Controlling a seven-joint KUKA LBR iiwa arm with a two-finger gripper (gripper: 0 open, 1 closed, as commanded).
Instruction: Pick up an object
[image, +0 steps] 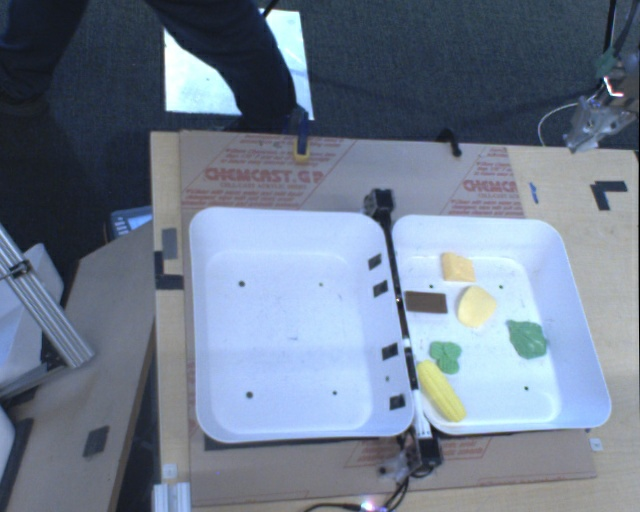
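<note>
Left bin (290, 330): I see bare white floor.
Board (270, 170): brown sheet under both bins.
Metal rail (40, 305): at 9 o'clock, off the bench.

camera: fixed overhead | slanted down | covers both bins (290, 225)

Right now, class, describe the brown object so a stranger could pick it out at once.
Start at the right-hand white bin, the one holding the small items. Near its left wall lies the flat brown rectangle, just left of a pale yellow oval piece. It is the one dark, straight-edged item; its neighbours are yellow or green.
</note>
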